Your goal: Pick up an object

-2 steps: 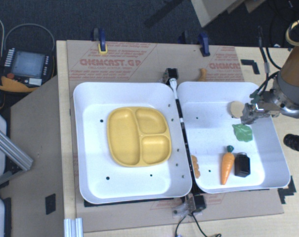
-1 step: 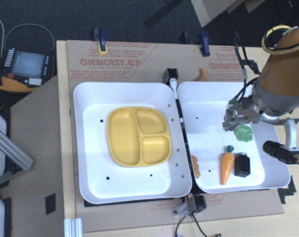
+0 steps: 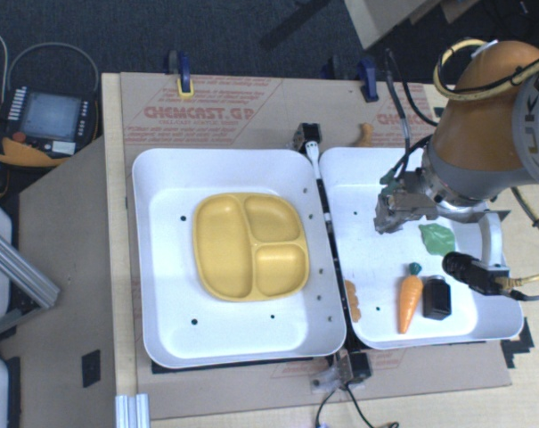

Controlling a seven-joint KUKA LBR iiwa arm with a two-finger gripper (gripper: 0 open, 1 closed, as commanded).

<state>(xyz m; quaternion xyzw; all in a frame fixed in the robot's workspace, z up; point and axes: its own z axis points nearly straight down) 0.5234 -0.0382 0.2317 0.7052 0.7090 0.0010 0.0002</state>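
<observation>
My gripper (image 3: pixel 392 216) hangs over the middle of the right bin (image 3: pixel 358 248), above bare white floor. A toy carrot (image 3: pixel 409 301) with a green top lies near that bin's front, well below and right of the gripper. A small black block (image 3: pixel 436 298) rests just right of the carrot. A green leafy piece (image 3: pixel 436 236) lies close to the right of the gripper, partly under the wrist. Nothing can be seen held in the gripper.
The left bin (image 3: pixel 162 266) holds a yellow divided plate (image 3: pixel 250 245). A small orange piece (image 3: pixel 351 301) sits at the rim between the bins. Another orange bit (image 3: pixel 365 134) lies on the board behind the right bin.
</observation>
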